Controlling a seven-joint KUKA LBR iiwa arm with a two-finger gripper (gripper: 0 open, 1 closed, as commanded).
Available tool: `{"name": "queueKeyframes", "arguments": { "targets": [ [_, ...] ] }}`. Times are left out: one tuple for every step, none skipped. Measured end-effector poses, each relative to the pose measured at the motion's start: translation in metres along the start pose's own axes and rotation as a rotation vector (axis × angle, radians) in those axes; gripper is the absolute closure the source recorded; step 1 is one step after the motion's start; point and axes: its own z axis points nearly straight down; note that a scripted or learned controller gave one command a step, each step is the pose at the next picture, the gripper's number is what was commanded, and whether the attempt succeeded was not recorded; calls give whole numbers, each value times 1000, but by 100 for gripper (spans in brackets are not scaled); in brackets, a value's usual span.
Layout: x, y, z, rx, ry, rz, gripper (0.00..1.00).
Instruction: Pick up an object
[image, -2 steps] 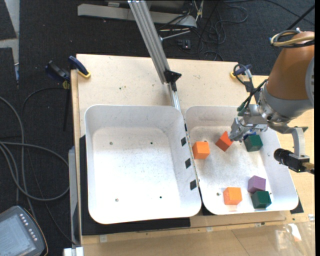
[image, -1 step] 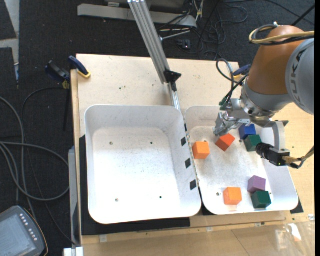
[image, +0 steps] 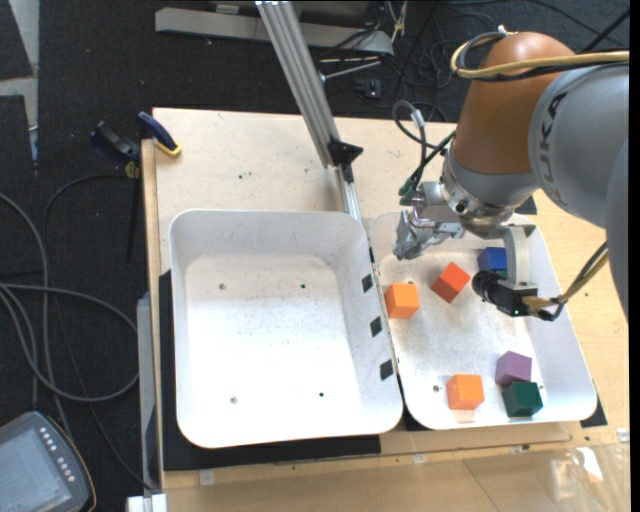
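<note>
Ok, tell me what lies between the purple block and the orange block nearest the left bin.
In the camera view, only bare white floor of the right bin lies between the purple block and that orange block. Another orange block sits just below that line.

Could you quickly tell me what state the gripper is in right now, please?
Gripper: above the far end of the right bin, no block between its fingers; open or shut cannot be told.
</note>
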Motion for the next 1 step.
{"name": "queueKeyframes", "arguments": {
  "targets": [
    [44,25,5,0,0,0,100]
  ]
}}
